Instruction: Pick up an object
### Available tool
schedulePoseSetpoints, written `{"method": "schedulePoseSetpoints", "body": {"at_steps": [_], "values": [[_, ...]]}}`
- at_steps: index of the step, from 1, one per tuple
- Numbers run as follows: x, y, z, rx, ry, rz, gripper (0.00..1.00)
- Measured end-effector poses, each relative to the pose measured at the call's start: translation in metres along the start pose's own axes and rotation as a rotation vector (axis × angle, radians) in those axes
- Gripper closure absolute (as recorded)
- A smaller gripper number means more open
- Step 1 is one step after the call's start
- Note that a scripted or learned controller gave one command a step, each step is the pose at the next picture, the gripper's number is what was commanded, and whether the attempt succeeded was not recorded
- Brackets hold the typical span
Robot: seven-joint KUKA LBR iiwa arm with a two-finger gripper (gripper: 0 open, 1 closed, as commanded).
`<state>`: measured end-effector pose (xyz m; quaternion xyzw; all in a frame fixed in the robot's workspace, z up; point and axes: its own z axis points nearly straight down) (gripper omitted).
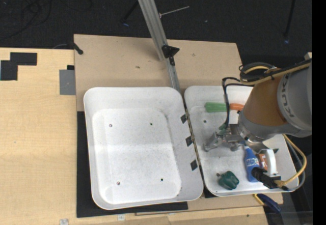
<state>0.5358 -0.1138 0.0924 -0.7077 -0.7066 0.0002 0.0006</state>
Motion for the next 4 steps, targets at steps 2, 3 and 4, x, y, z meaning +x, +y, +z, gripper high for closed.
{"method": "schedulePoseSetpoints", "body": {"at_steps": [2,3,4], "values": [[-0.004,-0.004,-0.073,-0.004,-0.001,0.003,1.0],[-0.008,-0.01,-0.132,-0.005,-0.001,-0.002,1.0],[-0.018,-0.006,-0.189,-0.005,-0.002,-0.002,1.0]]}}
